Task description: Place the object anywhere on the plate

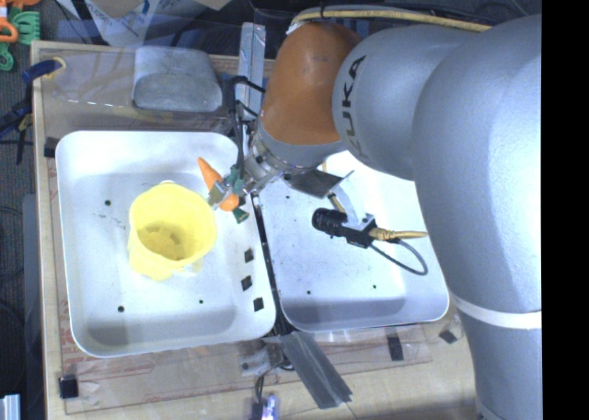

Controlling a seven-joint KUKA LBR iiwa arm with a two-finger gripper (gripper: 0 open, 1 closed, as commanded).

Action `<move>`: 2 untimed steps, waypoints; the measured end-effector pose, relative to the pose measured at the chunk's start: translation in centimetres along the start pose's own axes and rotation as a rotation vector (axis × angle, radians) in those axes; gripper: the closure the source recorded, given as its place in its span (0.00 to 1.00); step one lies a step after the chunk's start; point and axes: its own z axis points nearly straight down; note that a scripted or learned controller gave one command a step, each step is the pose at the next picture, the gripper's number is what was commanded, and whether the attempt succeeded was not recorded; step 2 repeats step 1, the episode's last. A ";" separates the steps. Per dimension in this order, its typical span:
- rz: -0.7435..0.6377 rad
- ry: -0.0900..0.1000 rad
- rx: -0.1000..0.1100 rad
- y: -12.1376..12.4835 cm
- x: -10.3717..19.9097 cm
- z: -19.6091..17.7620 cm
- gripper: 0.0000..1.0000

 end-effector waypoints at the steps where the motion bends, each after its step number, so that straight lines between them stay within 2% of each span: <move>1: 0.000 0.000 0.000 0.0 0.0 0.0 0.00; 2: 0.000 0.000 0.000 0.0 0.0 0.0 0.00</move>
